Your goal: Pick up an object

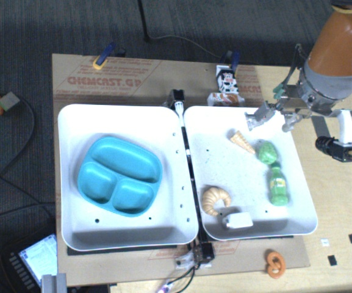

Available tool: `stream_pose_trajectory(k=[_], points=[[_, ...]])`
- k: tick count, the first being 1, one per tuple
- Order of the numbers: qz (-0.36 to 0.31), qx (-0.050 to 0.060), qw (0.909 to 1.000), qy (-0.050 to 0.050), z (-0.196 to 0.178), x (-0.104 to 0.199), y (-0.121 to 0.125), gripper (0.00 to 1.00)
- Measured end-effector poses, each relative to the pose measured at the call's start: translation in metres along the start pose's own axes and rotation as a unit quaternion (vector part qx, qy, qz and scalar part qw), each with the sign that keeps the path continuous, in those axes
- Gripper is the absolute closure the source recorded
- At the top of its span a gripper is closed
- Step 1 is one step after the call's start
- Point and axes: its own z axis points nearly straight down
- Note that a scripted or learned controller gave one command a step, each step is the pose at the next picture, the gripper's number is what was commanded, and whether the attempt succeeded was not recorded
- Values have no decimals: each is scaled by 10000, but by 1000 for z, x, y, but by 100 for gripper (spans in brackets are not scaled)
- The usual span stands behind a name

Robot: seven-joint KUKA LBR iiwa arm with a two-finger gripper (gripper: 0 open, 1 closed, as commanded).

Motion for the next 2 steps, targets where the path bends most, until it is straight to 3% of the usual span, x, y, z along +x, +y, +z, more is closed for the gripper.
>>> stream_pose_trajectory(k=[1,2], points=[[5,19,10000,4,172,-3,0,0],[10,-62,10000,-19,182,13,-62,0]])
